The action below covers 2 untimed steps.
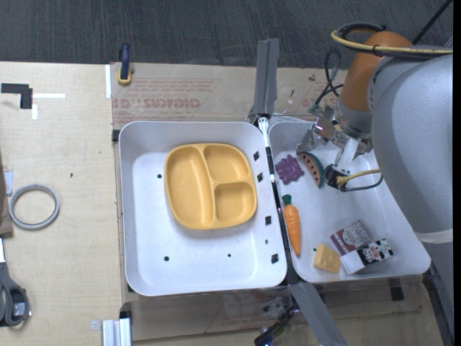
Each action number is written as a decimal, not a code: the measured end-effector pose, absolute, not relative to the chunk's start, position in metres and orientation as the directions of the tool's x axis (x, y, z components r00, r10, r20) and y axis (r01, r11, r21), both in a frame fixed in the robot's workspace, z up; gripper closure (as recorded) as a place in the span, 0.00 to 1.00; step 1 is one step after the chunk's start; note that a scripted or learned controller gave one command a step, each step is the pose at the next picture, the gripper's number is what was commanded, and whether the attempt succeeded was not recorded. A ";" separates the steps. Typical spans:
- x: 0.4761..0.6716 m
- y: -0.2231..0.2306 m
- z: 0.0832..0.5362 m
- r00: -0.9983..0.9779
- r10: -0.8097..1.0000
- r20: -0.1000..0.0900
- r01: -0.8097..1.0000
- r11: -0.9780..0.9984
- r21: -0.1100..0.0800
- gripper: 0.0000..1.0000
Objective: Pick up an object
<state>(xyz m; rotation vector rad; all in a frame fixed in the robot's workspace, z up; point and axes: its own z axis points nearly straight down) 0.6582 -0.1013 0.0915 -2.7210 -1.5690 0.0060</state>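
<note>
Approach step, by judgement: tool [325,144] low at right bin [392,211] far edge, beside watermelon slice [312,166]; jaw state indeterminate; next needs centring over slice, then closing.

A robotics lab: plywood bench [57,143], twin white bins [137,251], grey arm [414,121], toy food, tape roll [32,206].

a yellow divided plate [211,186] sits in a white bin [137,215]. purple grapes [289,169], a red-and-green watermelon slice [312,167], an orange carrot [292,224], yellow cheese [327,259] and a black-and-white cow-patterned carton [369,254] colour the other white bin [389,215].
</note>
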 end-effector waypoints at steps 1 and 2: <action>0.659 -0.100 0.101 0.496 0.868 -0.006 0.868 -0.496 -0.002 1.00; 0.658 -0.100 0.101 0.497 0.868 -0.006 0.868 -0.497 -0.003 0.00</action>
